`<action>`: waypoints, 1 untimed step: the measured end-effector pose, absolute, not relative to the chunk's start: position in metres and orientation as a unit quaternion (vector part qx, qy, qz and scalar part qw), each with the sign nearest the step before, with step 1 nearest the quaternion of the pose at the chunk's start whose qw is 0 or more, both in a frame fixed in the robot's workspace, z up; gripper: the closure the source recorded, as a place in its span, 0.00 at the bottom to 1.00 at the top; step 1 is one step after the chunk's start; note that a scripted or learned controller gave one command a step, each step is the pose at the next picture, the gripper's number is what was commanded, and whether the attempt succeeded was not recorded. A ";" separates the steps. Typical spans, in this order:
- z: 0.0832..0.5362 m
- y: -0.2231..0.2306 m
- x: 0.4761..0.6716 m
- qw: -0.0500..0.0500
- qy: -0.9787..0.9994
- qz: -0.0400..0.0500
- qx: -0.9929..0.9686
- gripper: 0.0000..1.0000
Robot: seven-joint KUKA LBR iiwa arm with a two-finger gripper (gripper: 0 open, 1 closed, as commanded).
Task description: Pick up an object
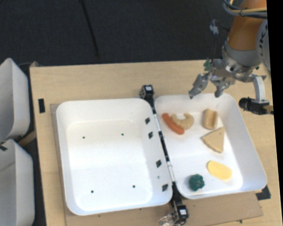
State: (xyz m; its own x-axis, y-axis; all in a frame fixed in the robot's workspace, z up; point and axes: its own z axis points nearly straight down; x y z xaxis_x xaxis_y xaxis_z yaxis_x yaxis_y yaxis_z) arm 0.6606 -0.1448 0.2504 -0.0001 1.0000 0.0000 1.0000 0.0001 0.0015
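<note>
- The gripper (pixel 207 87) hangs over the far rim of the right bin (pixel 248 151), its two fingers spread apart with nothing between them.
- By my reckoning this is the approach step; nothing is lifted yet.
- The candidates all lie in that bin: a bread roll (pixel 209 119) nearest the fingers, a cheese wedge (pixel 215 140), a sausage (pixel 173 123) touching a pale curled piece (pixel 185 119), a yellow oval (pixel 219 170), and a green lump (pixel 196 181).
- Next it probably needs to come forward over the roll, descend, and close.
</note>
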 end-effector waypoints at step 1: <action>0.102 -0.097 0.639 0.004 0.709 0.001 0.705 0.00</action>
State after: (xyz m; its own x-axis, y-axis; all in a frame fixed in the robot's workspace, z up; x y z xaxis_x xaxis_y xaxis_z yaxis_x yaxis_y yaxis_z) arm 0.6388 -0.0965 0.1024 -0.0047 1.0000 -0.0047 1.0000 0.0047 0.0072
